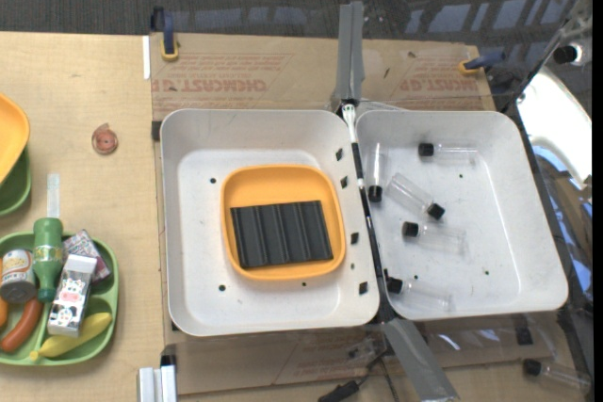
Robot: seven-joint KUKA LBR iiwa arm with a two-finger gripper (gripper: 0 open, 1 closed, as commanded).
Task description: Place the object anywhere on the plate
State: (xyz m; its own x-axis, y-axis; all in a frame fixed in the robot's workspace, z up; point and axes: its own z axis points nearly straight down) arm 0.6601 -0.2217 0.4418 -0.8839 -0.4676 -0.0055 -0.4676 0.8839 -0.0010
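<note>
An orange, rounded-square plate (283,188) lies in the middle of the left white bin (188,231). A black ridged rectangular object (283,233) rests flat on the plate and covers most of its lower half. In the right white bin (509,202) lie several clear plastic tubes with black caps, one near the back (443,149), one along the left wall (373,174) and one in the middle (416,199).
A green tray of toy food (57,301) and an orange bowl (9,146) sit on the wooden bench to the far left, with a small pink disc (105,140) nearby. Cardboard (245,75) lies under and behind the bins.
</note>
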